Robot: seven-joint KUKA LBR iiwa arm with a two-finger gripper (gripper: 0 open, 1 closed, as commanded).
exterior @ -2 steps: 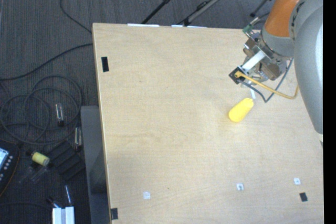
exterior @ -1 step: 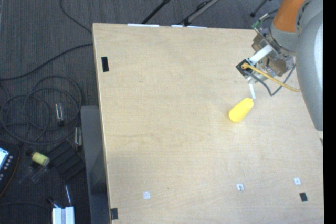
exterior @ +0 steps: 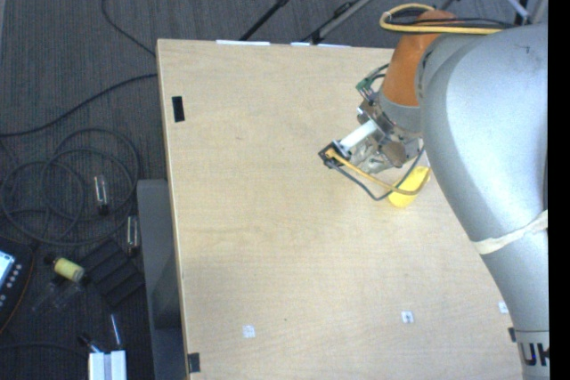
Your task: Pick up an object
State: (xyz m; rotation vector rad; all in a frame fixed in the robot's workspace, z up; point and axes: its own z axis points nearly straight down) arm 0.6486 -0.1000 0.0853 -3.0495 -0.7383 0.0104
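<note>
- Hovering low, the tool (exterior: 378, 157) is sitting right beside a yellow object (exterior: 408, 189) on the wooden surface (exterior: 267, 236).
- Can't tell its grip state; I'd be centering before lifting.

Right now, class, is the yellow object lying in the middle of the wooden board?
No. The yellow object lies near the wooden board's right side, close beside the grey arm.

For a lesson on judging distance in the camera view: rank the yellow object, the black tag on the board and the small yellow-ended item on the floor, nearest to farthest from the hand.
1. Yellow object, just lower right of the hand.
2. Black tag, near the board's upper left.
3. Yellow-ended item, on the floor at far left.
</note>
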